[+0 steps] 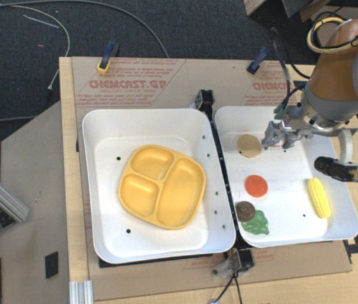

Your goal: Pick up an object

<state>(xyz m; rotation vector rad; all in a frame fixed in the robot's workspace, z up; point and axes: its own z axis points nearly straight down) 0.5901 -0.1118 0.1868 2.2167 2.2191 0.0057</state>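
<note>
My gripper [279,136] hangs over the back of the right bin [293,233], under the grey arm with its orange band. Just to its left, close beside it, lies a round tan disc [249,146] on the bin floor. Toward the front of it rests an orange-red disc [256,185]. A brown disc [245,209] and a green leafy piece [256,223] sit together at the bin's front left. A yellow corn cob [319,197] lies along the right side. Nothing shows held in the gripper.
The left bin [96,138] holds a yellow divided plate [162,185] near its middle. A black divider with clips [205,99] runs between the two bins. Blue clamps [107,56] hold the cardboard at the back edge.
</note>
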